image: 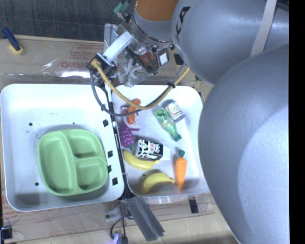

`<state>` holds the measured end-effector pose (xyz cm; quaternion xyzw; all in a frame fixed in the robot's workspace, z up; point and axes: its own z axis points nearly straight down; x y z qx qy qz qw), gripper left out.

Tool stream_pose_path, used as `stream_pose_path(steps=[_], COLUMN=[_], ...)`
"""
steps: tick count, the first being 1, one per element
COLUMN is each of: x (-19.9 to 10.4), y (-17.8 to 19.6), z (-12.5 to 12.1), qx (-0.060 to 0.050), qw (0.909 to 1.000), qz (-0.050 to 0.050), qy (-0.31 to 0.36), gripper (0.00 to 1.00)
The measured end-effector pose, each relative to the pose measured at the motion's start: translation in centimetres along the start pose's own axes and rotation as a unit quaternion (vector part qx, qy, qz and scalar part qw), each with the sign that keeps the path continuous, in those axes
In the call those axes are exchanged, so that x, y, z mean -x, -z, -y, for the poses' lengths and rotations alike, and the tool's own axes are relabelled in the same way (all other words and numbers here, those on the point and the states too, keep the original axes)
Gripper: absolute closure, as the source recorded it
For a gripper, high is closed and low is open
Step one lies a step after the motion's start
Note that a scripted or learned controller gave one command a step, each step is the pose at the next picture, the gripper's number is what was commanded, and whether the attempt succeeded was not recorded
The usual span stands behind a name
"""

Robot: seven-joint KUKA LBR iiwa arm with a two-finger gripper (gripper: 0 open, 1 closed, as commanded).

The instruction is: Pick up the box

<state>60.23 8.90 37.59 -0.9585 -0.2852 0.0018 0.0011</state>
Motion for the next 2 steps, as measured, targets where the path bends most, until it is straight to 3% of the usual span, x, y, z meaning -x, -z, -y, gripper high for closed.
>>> stream_pose_path(steps=[1, 2], x=[0.0, -0.08], y=[-0.01, 0.91], z=[0.0, 0.11], qx=[0.0, -0.001], qw=[1.0, 1.0], qz=[0.0, 0.001], qy=[0.0, 0.004], gripper=[0.0, 1.0])
